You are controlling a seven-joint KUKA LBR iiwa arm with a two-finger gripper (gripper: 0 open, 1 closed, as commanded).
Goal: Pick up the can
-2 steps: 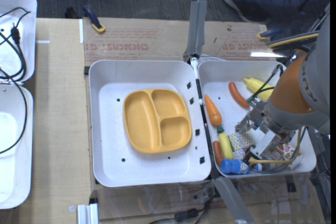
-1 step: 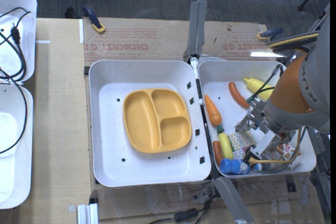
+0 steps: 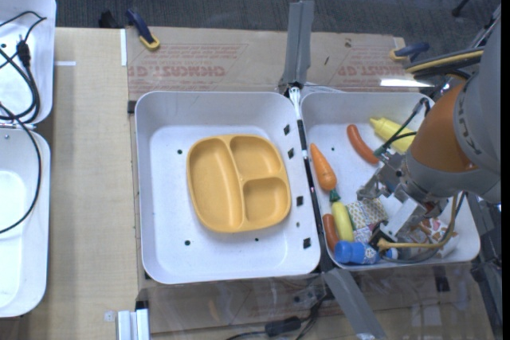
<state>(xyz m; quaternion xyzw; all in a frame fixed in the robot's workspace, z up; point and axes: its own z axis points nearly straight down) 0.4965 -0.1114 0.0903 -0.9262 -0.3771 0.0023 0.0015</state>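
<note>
Two shallow white bins sit side by side on a pale wooden bench (image 3: 88,171), with a sheet of brown cardboard (image 3: 223,64) lying flat beyond them. The left bin (image 3: 159,251) holds a yellow divided plate (image 3: 239,181), resting level near its middle with three compartments. The right bin (image 3: 335,109) is crowded with toy food.

From the right, the grey arm (image 3: 482,131) with its orange band reaches down over the right bin's near right part. Its gripper (image 3: 390,203) hangs low among the items there. How its grip stands cannot be told from this angle.

A red-and-white labelled object, which may be the can (image 3: 434,231), lies in the near right corner of the right bin. It is mostly hidden under the wrist and just right of the gripper, and nothing shows it being held.

An orange carrot (image 3: 323,167) lies along the left wall of the right bin. Further right, towards the far side, lies an orange-red sausage (image 3: 361,143), and a yellow squeeze bottle (image 3: 384,127) lies just beyond that. A yellow elongated toy (image 3: 341,220) lies near the carrot's near end, beside a small red piece (image 3: 329,231). A speckled packet (image 3: 366,215) lies between the yellow toy and the gripper. A blue object (image 3: 351,252) rests against the near wall.
</note>
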